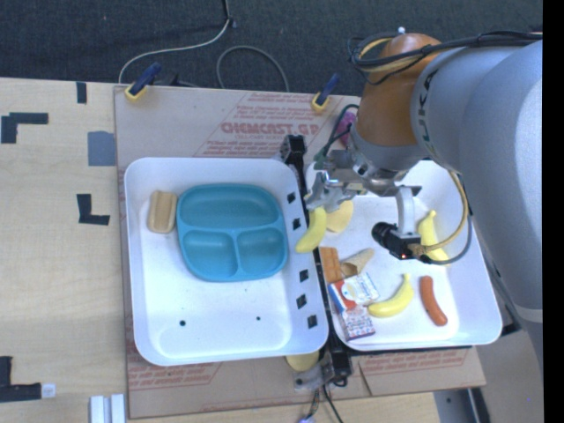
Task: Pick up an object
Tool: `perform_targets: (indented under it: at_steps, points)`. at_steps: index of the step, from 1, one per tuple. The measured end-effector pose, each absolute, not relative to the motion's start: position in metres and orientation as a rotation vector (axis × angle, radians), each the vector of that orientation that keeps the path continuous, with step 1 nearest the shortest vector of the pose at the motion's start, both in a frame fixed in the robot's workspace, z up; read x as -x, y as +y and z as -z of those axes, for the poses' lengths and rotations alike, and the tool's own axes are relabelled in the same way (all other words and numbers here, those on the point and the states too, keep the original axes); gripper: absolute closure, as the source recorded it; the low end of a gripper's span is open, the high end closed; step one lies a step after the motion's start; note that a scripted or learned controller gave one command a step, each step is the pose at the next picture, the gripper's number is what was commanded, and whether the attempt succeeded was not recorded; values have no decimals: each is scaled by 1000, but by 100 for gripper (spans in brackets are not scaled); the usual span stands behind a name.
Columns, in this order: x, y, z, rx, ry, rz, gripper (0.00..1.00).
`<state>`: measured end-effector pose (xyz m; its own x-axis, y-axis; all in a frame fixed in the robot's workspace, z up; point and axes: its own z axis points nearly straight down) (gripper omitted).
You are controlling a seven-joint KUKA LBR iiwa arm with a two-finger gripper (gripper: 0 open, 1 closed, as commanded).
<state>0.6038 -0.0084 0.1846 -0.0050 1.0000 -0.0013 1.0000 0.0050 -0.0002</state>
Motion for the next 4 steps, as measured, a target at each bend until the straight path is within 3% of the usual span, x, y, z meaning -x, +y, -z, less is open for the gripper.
perform_targets:
  at_steps: [1,2,3,4]
  points:
    - [-611,33,-208,-2216,2228,-2,100]
    - [-610,30,-207,-2220,2225,2,0]
    - [-574,-24,-183,-2228,2218,10,0]
    - [-552,-67,-184,-2227,2217,6,0]
